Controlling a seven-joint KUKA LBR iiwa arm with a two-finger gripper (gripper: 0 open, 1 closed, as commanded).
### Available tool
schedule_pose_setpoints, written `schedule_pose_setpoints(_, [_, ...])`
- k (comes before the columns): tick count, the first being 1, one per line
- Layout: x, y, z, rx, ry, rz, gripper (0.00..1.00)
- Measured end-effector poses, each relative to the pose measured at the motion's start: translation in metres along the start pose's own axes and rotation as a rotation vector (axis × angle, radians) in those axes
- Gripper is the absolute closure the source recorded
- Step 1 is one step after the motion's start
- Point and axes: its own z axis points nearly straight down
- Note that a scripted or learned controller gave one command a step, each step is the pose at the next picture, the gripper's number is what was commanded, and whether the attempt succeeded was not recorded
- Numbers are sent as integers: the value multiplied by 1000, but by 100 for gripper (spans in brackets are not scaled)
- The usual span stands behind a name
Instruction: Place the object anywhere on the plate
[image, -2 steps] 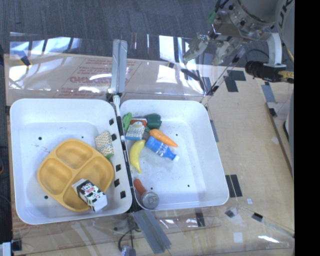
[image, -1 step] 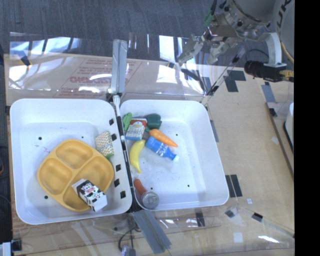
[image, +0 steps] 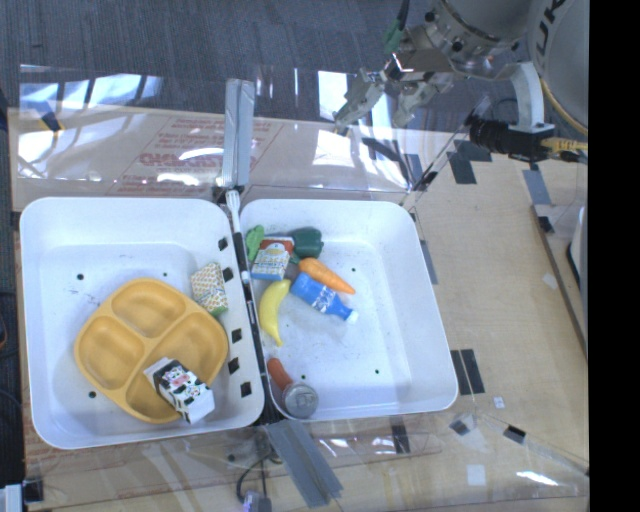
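One fixed camera looks down at a slant — both white bins (image: 60, 300) in view — from moderate height.

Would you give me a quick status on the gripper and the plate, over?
Gripper open, nothing in it, high behind the bins. Yellow plate in left bin, cow-print carton on its near edge. Nothing blocking the plate.

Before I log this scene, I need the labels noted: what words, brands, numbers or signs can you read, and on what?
No text can be read.
Red print on the clear sheet behind the bins: too blurred.
Label on the small carton in the right bin: too small.
Blue bottle: markings unreadable.
Cow-patterned carton on the yellow plate: pattern visible, no legible words.
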Motion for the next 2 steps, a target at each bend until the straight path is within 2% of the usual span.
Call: schedule_pose_setpoints(2, [59,9,0,3,1,-63,0])
